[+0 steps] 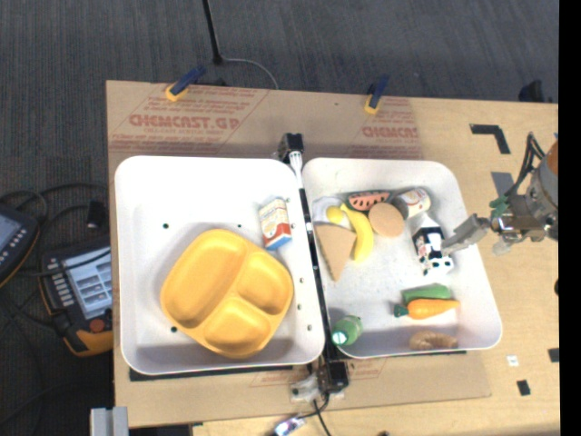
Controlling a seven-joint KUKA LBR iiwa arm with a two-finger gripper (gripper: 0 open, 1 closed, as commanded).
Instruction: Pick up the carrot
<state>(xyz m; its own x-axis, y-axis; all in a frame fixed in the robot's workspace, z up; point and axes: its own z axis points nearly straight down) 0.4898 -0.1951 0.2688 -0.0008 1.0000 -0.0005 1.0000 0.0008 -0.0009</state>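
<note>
Carrot (430, 308) lies unobstructed in right bin (472, 243); gripper (508, 225) beyond bin's right rim, partly cut off, grip state indeterminable

Arm (536, 203) is cut off at the right edge, just wrist hardware showing. End effector (472, 232) is a small grey blur over the right bin's rim (472, 209); finger state unreadable. Carrot (431, 309) top edge is partly covered by the green piece (427, 292) lying against it. Brown lump (432, 341) at the bin's front wall is too blurred to identify. Carton (275, 222) label illegible. Grey device (77, 284) left of the table is cropped by the frame edge.
</note>
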